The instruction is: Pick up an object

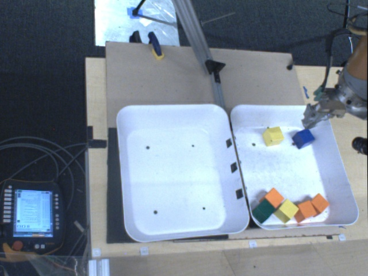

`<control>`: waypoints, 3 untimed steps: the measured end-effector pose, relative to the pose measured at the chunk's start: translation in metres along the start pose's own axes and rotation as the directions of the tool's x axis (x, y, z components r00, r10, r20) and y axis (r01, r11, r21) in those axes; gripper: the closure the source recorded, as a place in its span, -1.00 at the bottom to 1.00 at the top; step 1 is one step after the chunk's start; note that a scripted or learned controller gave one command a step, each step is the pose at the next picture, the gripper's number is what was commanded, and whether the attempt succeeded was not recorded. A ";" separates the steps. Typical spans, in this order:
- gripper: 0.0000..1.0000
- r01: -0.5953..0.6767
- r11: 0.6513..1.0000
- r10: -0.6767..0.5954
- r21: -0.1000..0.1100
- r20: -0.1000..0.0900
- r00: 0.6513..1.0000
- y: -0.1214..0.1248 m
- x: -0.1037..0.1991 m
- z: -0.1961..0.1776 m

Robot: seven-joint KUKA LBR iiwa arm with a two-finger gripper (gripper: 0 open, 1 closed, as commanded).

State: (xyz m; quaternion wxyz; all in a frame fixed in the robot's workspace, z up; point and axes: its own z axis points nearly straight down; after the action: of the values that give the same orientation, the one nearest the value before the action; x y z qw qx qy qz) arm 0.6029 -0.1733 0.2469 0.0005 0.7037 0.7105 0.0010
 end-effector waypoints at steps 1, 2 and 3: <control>1.00 0.001 1.000 -0.001 0.001 -0.001 1.000 0.002 0.053 0.009; 1.00 0.002 1.000 -0.002 0.001 -0.002 1.000 0.002 0.112 0.015; 1.00 0.002 1.000 -0.002 -0.001 -0.003 1.000 0.012 0.176 0.010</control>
State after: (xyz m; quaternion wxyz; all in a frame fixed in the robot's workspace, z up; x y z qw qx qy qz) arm 0.6132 0.0030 0.2370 0.0000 0.7028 0.7114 0.0022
